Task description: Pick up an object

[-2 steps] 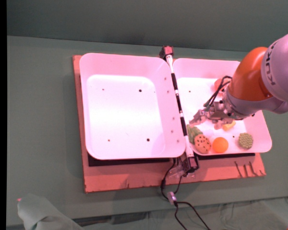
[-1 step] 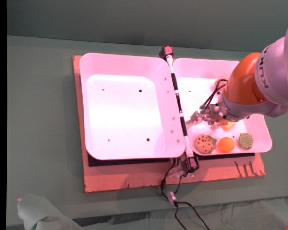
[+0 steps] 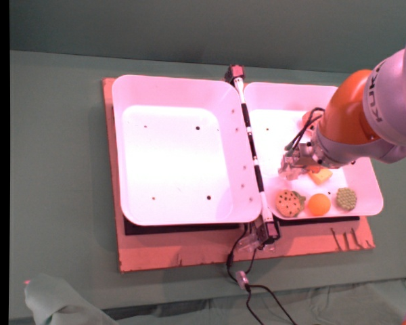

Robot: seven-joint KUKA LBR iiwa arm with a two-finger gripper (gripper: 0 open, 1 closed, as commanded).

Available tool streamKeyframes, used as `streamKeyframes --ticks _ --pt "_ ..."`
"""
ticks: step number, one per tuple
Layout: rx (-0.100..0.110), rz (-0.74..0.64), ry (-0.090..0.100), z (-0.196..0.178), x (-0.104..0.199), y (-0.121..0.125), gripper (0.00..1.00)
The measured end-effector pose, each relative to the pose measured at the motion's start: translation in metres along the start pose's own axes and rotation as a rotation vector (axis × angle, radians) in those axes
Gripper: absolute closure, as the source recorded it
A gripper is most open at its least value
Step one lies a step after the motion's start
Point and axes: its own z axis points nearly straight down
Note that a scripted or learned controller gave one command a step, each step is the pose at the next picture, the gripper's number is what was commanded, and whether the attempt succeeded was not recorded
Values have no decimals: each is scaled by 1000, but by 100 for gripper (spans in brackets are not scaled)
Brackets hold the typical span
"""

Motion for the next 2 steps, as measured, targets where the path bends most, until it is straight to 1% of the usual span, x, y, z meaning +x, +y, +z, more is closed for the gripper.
streamKeyframes --ticks 1,2 --pt "16 -5 6 -64 -5 6 100" --pt "14 -5 4 -128 -14 9 100"
